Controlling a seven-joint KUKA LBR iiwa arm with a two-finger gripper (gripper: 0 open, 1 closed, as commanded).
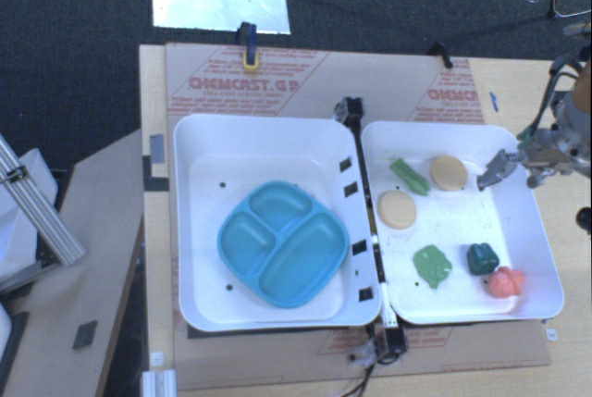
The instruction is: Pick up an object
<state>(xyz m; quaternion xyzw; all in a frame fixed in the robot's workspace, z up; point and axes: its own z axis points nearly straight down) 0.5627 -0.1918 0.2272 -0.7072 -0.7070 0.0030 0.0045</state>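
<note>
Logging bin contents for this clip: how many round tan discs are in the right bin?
2. One tan disc lies near the back, right of the green stick; the other tan disc sits nearer the divider.

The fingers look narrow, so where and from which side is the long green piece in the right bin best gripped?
Grip the long green piece across its narrow middle, coming straight down. It lies flat and diagonal, with bare bin floor along both long sides, so fingers probably fit there.
</note>
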